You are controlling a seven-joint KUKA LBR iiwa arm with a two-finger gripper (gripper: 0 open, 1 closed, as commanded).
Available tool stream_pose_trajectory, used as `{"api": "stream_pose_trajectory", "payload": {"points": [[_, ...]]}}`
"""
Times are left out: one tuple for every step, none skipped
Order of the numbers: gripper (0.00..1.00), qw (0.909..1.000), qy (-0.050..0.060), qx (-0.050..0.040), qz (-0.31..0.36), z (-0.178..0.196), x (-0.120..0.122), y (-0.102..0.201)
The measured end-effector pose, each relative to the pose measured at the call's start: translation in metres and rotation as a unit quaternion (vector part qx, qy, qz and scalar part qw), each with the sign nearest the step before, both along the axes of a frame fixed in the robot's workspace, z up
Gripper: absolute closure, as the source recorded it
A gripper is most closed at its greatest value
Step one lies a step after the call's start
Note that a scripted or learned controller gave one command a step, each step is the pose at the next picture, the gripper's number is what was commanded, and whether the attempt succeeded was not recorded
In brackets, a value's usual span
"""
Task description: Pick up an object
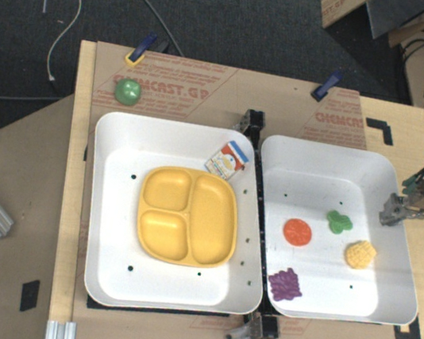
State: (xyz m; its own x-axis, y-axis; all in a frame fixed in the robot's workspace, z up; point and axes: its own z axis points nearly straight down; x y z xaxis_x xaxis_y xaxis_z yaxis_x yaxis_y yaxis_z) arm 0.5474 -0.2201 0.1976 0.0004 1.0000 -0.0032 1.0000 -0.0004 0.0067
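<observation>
Bench cardboard bears a green ball (128, 92); the left white bin (112, 188) holds a yellow three-compartment plastic plate (188, 217) and small carton (227, 159). The right bin (395, 276) holds orange (297, 232), green (339, 222), yellow (360, 254) and purple (285, 284) toy foods. Over its right rim hangs the gripper (395, 213), nothing visibly held.

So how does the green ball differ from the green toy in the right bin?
The ball is round and smooth; the toy is lumpy and irregular. The ball sits on the cardboard outside the bins; the toy lies inside the right bin, near the orange piece. Both are green.
</observation>
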Motion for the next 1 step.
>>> {"api": "stream_pose_trajectory", "payload": {"points": [[1.00,1.0000,0.000,0.0003,0.001,0.0444,0.0025,0.0020]]}}
